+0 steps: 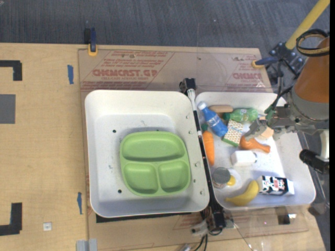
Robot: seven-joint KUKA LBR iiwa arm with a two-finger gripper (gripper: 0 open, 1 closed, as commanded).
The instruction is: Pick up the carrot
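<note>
A bench (42, 140) with two white bins is seen from above, and a grey arm (309, 98) is reaching in from the right.

The left bin (99, 114) is occupied by a green tray (154, 162) with three compartments. The right bin (301, 184) is crowded with small things. The gripper (256, 129) is lowered into its upper right part, over a second small orange piece (260, 146) beside a green packet (234, 133); whether it is clenched or released cannot be told, and nothing can be made out between its tips. The carrot (209, 147) is laid lengthwise along the bin's left wall, just below a blue bottle (212, 119) and well apart from the gripper. A banana (245, 194) is found near the front, a black-and-white carton (274, 185) to its right, a white block (243, 158) above it, and a small jar (221, 177) to its left.
</note>
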